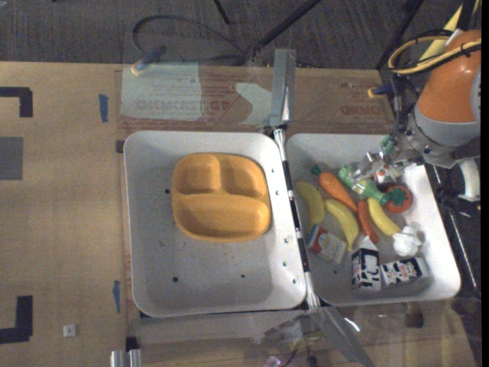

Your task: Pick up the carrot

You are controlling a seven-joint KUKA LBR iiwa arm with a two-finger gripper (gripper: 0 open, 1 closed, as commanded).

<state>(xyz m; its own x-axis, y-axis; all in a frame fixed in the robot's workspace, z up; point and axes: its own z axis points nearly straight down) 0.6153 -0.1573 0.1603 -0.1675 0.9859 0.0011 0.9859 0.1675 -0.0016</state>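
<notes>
The carrot (337, 189) is a small orange toy with a green leaf end. It lies slantwise in the upper left part of the right bin (447, 258), between a yellow banana (310, 202) and a green toy (361, 182). My gripper (383, 161) hangs over the upper middle of that bin, just right of and above the carrot, close to the green toy and a red tomato (397, 198). Nothing shows as held in it.
The right bin also holds two more bananas (344, 221), a red sausage (367, 222), a white garlic piece (406, 242), two milk cartons (366, 268) and a small box (328, 245). A yellow sectioned plate (221, 197) sits in the left bin (145, 274).
</notes>
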